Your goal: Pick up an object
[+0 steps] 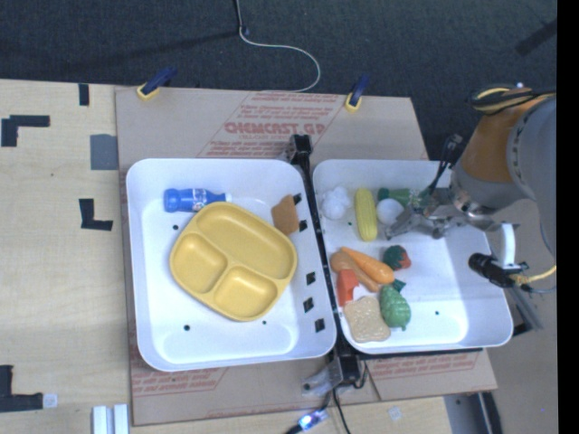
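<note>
Two white bins sit side by side on the desk, on a sheet of cardboard. Left bin: a yellow divided plate fills the middle, a blue bottle lies on its side just behind the plate, and a small brown piece rests by the plate's right rim, near the wall between the bins.

Right bin: toy food is crowded along its left half. A white ball and a yellow corn cob lie at the back; a carrot lies slantwise mid-bin, with a red piece tucked under it. Nearest the front, a slice of bread touches a green vegetable.

Grey arm reaches in from the right, with the jaws low over the back of the right bin, just beside a pale round item. Too dark and tangled there; cannot tell how far the jaws are parted, or whether anything sits between them.
</note>
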You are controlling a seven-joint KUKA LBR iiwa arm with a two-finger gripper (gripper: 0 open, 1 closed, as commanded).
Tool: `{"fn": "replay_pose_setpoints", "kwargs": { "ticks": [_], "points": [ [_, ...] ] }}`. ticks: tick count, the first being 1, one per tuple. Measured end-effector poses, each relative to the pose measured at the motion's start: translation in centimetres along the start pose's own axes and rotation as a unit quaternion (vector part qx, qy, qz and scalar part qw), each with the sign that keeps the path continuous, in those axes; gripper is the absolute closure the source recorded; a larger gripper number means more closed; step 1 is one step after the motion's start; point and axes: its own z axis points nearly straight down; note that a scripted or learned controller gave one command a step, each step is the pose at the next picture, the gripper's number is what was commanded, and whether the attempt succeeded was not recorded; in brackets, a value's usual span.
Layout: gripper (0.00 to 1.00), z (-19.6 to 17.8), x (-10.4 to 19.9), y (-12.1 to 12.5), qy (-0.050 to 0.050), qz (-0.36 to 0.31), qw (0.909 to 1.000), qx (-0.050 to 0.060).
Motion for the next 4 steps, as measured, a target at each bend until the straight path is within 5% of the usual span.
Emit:
{"fn": "replay_pose_setpoints", "kwargs": {
  "ticks": [1, 4],
  "points": [
    [1.00, -1.3, 0.0, 0.1, 0.000, 0.000, 1.0000, -0.002],
    [1.00, -14.3, 1.5, 0.4, 0.001, 0.001, 1.0000, -0.002]
  ]
}}
